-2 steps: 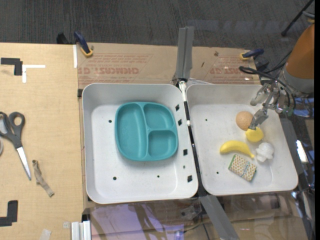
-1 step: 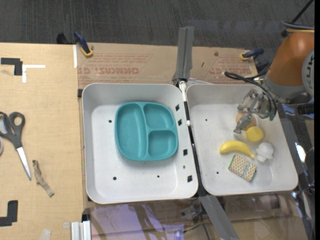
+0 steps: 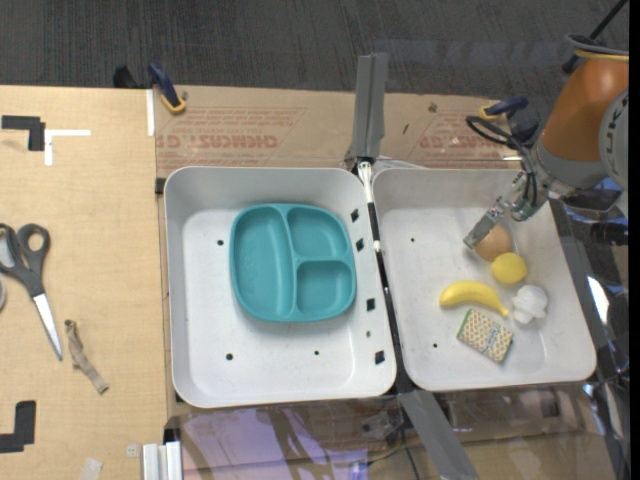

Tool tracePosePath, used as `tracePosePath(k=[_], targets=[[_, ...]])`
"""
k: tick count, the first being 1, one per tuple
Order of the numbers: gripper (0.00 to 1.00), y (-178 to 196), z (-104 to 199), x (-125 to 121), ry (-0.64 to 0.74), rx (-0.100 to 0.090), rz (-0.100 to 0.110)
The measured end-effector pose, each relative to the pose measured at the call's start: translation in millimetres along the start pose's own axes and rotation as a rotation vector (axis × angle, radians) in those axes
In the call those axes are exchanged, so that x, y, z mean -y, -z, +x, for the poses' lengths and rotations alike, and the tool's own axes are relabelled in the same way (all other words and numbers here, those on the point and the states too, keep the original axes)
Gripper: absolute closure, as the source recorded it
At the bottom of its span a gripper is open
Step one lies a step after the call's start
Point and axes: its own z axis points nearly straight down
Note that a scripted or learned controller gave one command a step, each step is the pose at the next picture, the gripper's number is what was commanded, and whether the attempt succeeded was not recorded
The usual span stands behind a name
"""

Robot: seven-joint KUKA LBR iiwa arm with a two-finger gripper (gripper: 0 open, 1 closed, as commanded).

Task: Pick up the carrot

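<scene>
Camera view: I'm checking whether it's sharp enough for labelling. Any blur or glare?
Camera view: the teal plate and banana are crisp; the tool is slightly soft; the bins' white floor is bright, with soft shadows and no harsh glare.

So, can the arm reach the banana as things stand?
Probably yes: the banana lies uncovered in the right bin with nothing on top of it, and the gripper hangs nearby in that same bin.
</scene>
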Motion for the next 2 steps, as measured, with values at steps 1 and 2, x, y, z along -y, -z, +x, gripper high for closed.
tracePosePath(k=[1, 2], targets=[[1.00, 10, 0, -2, 0.003, 0.004, -0.001], [1.00, 50, -2, 22, 0.358, 0.001, -0.001]])
